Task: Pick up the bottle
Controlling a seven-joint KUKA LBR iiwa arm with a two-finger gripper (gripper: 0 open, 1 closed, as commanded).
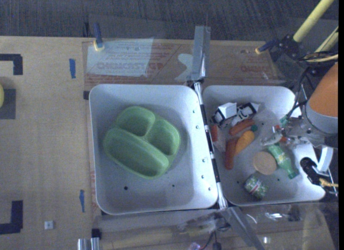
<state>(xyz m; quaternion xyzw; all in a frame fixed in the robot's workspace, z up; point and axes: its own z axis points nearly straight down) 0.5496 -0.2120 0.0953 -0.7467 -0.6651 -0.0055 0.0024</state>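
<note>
A pale wooden table (43, 152) carries two shallow white plastic bins side by side, both square with rounded corners. The left bin (107, 190) holds a smooth green divided plate (141, 141) with three compartments, lying tilted near its centre. The right bin (236, 187) holds a scatter of small things. The grey arm with its orange band (326, 99) reaches in from the right edge, and its hand (287, 133) sits low over the bin's right side; whether it is released or clenched cannot be told. Just below the hand lies the bottle (283, 160), small, green and glossy, on its side. Touching its left end is a flat round tan lid (264, 163). Nearer the front wall rests a short green can (256, 186). To the left lie an orange carrot (244, 141) and red sausage-like pieces (230, 153), with a crumpled black-and-white package (232, 111) near the back wall.
</note>
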